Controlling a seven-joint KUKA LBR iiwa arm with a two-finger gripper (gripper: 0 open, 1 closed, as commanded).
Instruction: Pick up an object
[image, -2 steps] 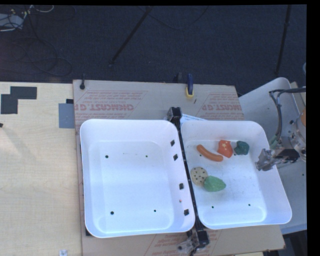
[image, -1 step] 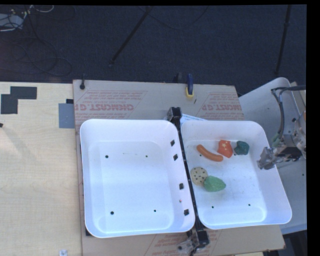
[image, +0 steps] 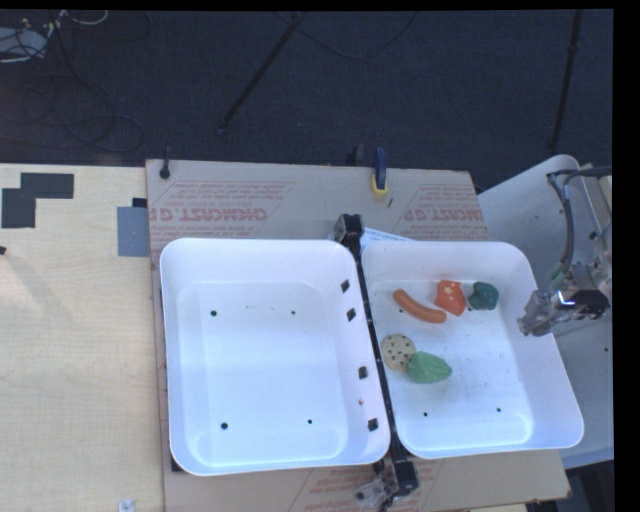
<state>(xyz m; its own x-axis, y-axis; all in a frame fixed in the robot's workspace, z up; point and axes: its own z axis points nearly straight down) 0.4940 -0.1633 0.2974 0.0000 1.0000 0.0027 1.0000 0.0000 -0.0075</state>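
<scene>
Objects in bin; gripper beside rim

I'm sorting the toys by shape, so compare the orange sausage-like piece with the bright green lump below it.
The orange sausage-like piece is long and thin, lying on a slant; the bright green lump is squat and rounded. The orange piece lies apart from its neighbours, while the green lump sits right against a spotted round piece. The orange piece lies farther back. Both rest in the right bin.
</scene>
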